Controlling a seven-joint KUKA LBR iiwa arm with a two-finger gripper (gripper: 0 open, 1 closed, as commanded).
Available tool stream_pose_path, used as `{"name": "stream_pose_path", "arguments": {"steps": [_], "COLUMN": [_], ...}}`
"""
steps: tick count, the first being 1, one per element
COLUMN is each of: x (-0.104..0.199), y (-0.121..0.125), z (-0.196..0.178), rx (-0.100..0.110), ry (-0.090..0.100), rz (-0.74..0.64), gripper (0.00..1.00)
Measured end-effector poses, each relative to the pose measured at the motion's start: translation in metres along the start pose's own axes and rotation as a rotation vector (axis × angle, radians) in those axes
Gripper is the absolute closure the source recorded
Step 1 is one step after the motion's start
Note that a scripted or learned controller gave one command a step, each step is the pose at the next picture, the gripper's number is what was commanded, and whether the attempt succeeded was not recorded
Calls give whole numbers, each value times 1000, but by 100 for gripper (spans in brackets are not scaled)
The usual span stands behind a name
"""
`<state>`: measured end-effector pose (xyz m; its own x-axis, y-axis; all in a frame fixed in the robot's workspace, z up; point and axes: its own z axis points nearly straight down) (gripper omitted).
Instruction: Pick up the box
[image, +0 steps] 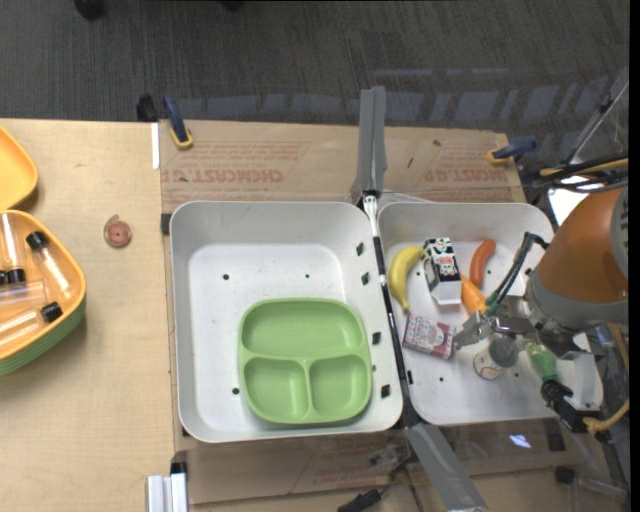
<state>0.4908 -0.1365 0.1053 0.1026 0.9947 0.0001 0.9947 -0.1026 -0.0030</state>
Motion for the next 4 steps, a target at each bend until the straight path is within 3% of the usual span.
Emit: {"name": "stream_pose_path", "arguments": {"steps": [1, 2, 3, 4], "x": [-43, -50, 3, 16], "y": [60, 20, 39, 0], "z": [13, 12, -60, -39], "rx": [3, -4, -1, 0], "ry": [25, 25, -1, 0], "rz": [-131, -193, 0, -214], "gripper": [0, 0, 0, 0]}}
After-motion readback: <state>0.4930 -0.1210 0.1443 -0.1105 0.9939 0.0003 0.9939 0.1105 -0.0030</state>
